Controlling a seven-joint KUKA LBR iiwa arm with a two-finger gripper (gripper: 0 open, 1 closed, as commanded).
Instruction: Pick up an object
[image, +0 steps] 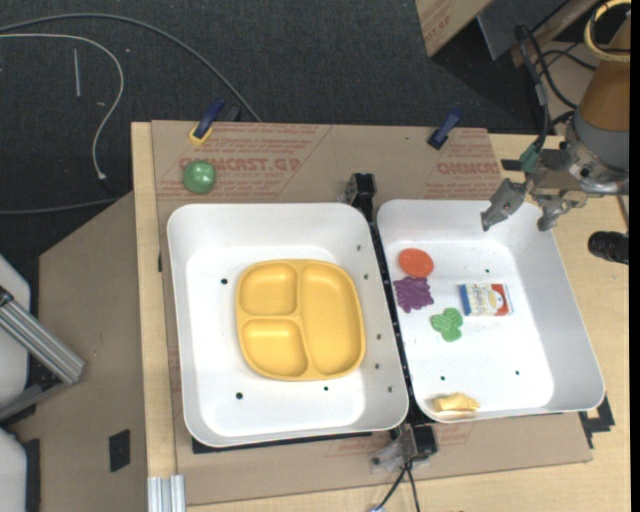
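A green ball (199, 177) rests on the cardboard sheet (300, 150) behind the bins. Two blue clamps (208, 122) grip the sheet's far edge. White cable (100, 150) loops across dark carpet.

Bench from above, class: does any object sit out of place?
Yes: a green ball lies on the cardboard outside both bins, beyond the left bin. A yellowish piece rests against the right bin's near rim.

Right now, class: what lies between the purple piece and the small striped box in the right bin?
In the camera view, bare white bin floor separates the purple piece from the striped box; the green piece sits lower.
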